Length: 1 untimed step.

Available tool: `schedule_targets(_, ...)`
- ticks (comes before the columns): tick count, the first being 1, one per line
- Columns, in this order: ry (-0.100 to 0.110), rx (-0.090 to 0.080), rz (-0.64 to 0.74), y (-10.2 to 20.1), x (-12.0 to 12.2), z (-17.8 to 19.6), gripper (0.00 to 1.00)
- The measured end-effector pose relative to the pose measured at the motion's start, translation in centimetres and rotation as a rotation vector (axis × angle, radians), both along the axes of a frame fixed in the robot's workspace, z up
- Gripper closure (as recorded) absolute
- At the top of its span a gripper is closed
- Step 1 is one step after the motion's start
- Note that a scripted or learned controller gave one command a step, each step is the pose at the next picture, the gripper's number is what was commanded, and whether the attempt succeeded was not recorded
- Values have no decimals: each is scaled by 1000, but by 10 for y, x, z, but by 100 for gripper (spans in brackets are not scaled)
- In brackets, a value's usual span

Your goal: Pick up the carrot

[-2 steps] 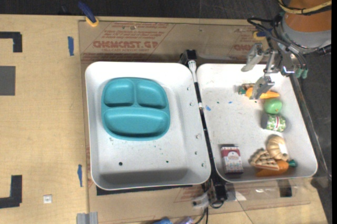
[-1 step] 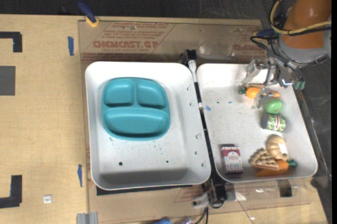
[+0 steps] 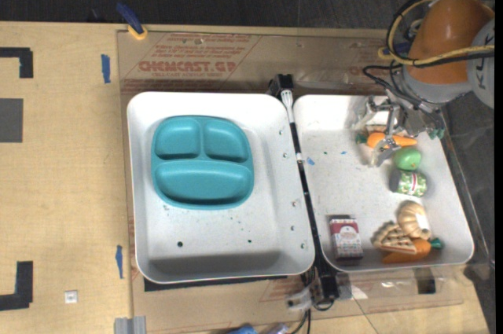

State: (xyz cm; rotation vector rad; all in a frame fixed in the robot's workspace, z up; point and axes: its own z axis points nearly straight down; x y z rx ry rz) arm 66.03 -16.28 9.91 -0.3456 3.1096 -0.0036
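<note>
End effector (image 3: 387,134) low over the carrot (image 3: 391,141) at the right bin's (image 3: 330,167) 1 o'clock corner.

The arm (image 3: 448,38) comes in from 2 o'clock, and its fingers straddle the orange carrot, which lies flat on the bin floor; whether they are closed on it I cannot tell. Just at 4 o'clock of the carrot sits a green ball (image 3: 408,159), with a small can (image 3: 409,183) under it. At the bin's 5 o'clock are a shell (image 3: 410,218) and a second carrot (image 3: 409,246); a red box (image 3: 344,236) lies at 6 o'clock. The left bin (image 3: 145,230) on the worktop (image 3: 55,167) holds a teal divided plate (image 3: 203,161).
</note>
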Motion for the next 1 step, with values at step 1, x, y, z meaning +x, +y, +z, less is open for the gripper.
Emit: schedule_targets(1,-4,21,34,-38,-27,-8,0)
